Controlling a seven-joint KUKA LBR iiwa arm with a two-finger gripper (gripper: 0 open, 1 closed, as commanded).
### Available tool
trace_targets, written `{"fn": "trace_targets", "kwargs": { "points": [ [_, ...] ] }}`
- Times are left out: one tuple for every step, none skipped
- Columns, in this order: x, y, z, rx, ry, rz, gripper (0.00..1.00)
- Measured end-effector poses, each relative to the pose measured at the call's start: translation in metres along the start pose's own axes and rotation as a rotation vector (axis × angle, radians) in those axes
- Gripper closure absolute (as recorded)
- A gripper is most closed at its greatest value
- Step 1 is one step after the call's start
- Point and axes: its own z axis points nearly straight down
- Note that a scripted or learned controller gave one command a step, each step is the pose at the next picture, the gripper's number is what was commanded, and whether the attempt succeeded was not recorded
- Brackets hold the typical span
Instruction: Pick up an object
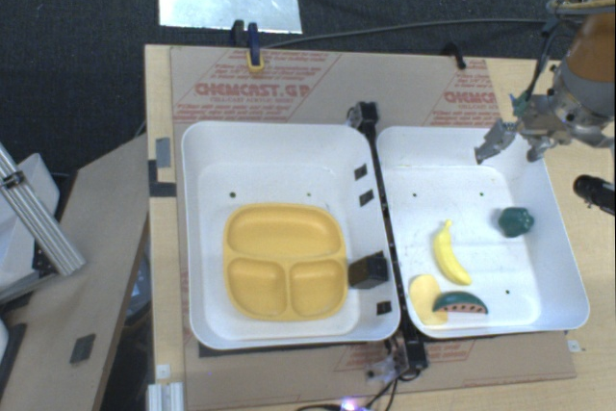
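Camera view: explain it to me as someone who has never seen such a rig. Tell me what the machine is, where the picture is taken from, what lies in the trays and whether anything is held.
The picture comes from one fixed camera above the bench, looking down at a slant. The machine is a robot arm reaching in from the right; its pincer hangs over the far edge of the right bin and holds nothing, with no object between its fingers.

Two shallow white bins sit side by side. The left bin holds a yellow tray with three compartments. The right bin holds a banana, a dark green object near the right wall, a watermelon-slice toy and a pale yellow round piece touching it, at the near edge.
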Motion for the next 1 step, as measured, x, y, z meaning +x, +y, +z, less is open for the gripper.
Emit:
{"fn": "trace_targets", "kwargs": {
  "points": [
    [0.0003,0.0024,-0.007,-0.011,-0.002,-0.002,0.0]
  ]
}}
